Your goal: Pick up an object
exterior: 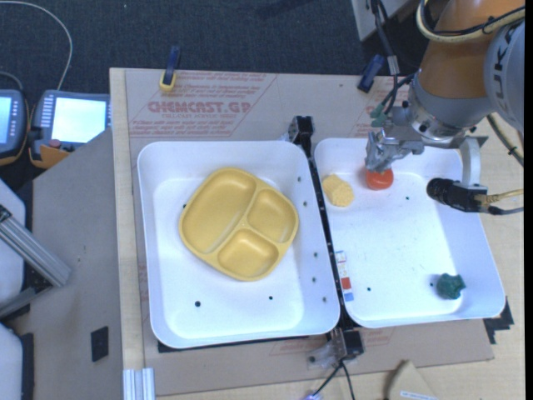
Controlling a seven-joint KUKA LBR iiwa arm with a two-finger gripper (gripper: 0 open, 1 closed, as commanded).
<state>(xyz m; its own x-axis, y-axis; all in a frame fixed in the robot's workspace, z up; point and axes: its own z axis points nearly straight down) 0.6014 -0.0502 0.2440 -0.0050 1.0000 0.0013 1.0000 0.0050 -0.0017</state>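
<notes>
- In the right bin [466, 265], far end, I see the gripper [381, 163] down over a small red object [380, 179].
- Grasp step, I judge; whether the jaws have closed on it I cannot tell.
- Next: confirm grip, then lift straight.

Divided plate [240, 223] in left bin [158, 248]; three small objects in right bin [416, 298].

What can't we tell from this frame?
- Grasp state: the tool sits right over the red object, camera view; its own body covers the contact, so a hold can't be confirmed.
- Red object: top half hidden by the tool, identity unclear.
- Green object: too small to identify.
- Arm: cut off by the right and top edges.
</notes>
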